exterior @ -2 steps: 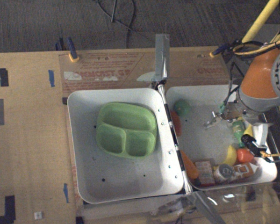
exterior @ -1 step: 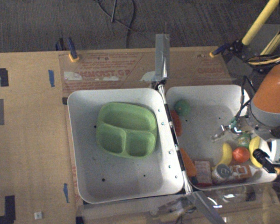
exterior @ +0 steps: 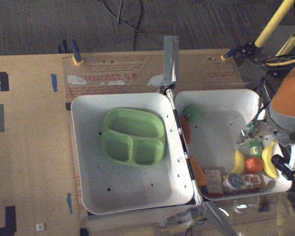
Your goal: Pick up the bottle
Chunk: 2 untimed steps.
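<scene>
Arm reaches into the right bin (exterior: 220,99) for the bottle.
The gripper (exterior: 250,132) hangs just above the clear bottle (exterior: 254,148), which lies crowded between fruit; whether the fingers are open, I cannot tell.

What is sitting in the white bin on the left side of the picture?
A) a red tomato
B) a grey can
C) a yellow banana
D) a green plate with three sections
D, the green plastic plate with three sections lies in the left shallow white bin, while the fruit is in the other bin.
</scene>
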Available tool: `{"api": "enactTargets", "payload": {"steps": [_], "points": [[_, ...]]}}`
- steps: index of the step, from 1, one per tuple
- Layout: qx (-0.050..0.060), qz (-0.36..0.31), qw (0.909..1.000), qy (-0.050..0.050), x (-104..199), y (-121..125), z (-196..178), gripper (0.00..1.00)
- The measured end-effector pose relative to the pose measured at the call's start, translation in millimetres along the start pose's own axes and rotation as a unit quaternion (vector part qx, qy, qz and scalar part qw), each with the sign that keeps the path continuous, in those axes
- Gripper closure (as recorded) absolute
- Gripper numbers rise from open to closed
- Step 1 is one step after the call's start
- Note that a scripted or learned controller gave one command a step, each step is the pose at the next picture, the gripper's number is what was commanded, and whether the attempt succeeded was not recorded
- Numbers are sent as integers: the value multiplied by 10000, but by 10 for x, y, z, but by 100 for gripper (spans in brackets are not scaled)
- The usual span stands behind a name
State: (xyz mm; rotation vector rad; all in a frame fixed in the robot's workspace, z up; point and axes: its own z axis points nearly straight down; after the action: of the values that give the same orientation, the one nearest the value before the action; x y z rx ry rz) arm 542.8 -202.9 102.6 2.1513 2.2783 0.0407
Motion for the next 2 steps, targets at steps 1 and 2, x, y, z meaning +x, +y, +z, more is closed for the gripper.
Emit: {"api": "enactTargets", "payload": {"steps": [1, 2], "points": [[103, 2047, 9787, -90, 153, 240, -754, 100], [105, 2048, 9787, -90, 153, 239, -754, 0]]}}
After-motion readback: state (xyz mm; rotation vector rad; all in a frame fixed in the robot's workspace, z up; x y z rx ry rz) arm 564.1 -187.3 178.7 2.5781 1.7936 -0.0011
